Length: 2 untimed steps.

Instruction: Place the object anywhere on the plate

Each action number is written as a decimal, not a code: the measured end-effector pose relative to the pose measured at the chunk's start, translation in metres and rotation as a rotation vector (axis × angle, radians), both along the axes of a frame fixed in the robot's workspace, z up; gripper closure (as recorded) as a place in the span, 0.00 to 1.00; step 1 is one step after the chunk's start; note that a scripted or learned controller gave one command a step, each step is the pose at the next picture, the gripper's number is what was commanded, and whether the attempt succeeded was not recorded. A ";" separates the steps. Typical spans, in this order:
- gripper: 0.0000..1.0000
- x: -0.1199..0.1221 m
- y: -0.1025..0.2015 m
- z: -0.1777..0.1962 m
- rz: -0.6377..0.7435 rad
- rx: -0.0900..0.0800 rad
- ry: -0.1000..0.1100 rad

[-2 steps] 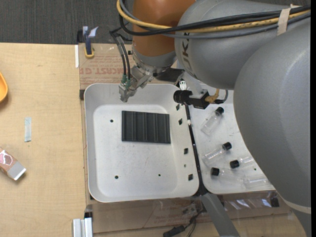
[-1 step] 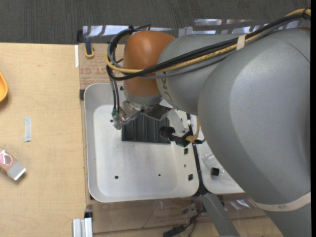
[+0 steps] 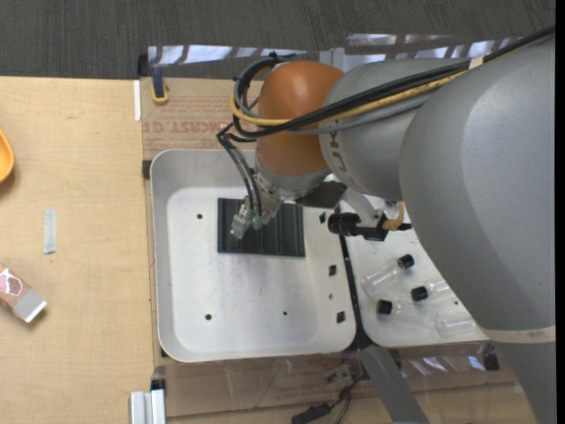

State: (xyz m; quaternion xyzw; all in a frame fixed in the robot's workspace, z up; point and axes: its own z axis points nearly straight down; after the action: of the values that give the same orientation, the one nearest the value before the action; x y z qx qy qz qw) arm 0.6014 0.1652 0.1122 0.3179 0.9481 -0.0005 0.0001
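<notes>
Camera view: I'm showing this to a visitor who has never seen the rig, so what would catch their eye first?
The big grey arm with its orange band fills the right and upper middle. Its gripper hangs over a black ribbed plate in the left white bin. In the right bin lie small clear vials with black caps.

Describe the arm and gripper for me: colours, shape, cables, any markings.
The arm is bulky, rounded and smooth grey, with a glossy orange band above the wrist. Black and yellow cables run along its upper side and loop around the orange section. More thin cables lead down to the gripper, which is small, slim and metallic, with a bit of green on it. I can't make out any markings.
</notes>
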 end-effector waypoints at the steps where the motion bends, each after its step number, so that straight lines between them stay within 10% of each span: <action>1: 0.00 0.000 0.000 0.000 0.000 0.000 0.000; 2: 0.00 0.049 0.045 -0.021 -0.402 -0.001 -0.001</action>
State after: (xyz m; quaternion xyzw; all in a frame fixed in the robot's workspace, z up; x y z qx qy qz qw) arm 0.6506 0.2103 0.0912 0.5009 0.8655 -0.0007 0.0008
